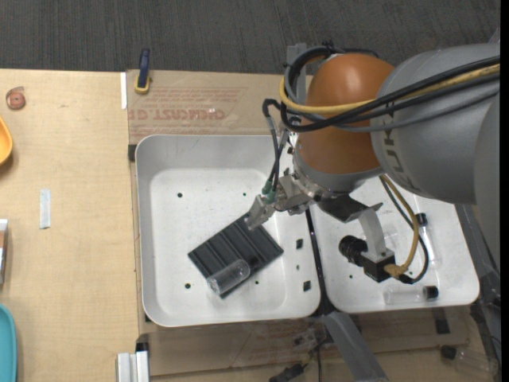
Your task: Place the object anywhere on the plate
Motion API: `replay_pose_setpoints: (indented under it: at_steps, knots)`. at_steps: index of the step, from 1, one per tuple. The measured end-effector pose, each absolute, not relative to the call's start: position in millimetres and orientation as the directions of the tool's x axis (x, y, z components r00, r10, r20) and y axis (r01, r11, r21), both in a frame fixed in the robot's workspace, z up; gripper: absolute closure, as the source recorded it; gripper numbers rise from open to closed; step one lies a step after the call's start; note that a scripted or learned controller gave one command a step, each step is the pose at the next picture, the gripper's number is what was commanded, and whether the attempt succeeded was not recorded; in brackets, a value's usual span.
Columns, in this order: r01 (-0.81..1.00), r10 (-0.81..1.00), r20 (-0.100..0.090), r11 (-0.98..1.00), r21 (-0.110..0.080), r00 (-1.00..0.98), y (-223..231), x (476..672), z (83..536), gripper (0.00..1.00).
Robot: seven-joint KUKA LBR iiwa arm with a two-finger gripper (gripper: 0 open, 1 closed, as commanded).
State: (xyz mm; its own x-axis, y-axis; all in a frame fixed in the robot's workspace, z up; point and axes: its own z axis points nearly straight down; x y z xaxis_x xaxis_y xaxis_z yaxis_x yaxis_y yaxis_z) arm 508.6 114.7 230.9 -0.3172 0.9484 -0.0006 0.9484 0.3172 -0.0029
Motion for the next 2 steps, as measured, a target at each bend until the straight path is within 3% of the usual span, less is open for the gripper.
replay_pose_setpoints:
  at_steps: [1, 2]
  knots:
    - [0.950, 0.950, -0.002, 0.313, -0.005, -0.313, 113, 509.5, 239, 1.00]
    - [0.891, 0.891, -0.002, 0.454, -0.001, -0.454, 101, 480.6, 290, 1.00]
